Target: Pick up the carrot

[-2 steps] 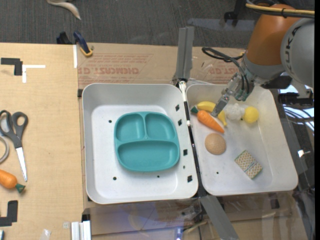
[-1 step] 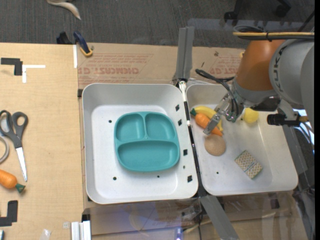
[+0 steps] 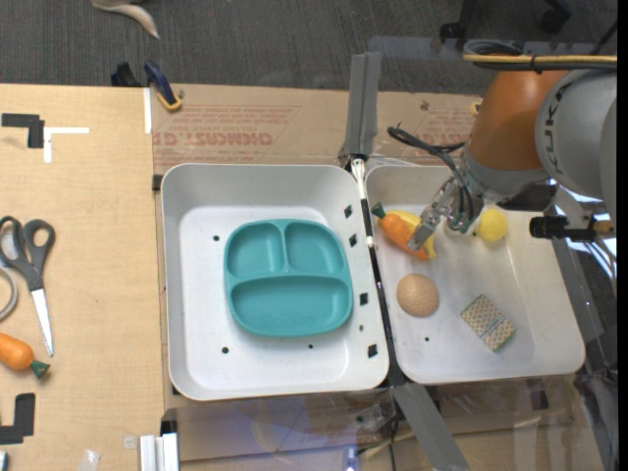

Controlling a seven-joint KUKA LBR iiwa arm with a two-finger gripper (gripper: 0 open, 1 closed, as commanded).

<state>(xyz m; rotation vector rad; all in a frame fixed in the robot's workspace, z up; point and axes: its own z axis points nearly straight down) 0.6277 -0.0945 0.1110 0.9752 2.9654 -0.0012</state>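
Reaching in from the right, the end effector (image 3: 429,232) sat low in the right bin (image 3: 549,346), touching the smooth orange carrot (image 3: 400,229) near the left wall. I could not tell its grip. A round tan egg (image 3: 417,294), a yellow ball (image 3: 492,226) and a speckled square sponge (image 3: 488,321) lay nearby.

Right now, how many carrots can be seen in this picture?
2. One carrot lies in the right bin, at the pincer. The other carrot lies outside the bins, on the bench at the far left, below the scissors.
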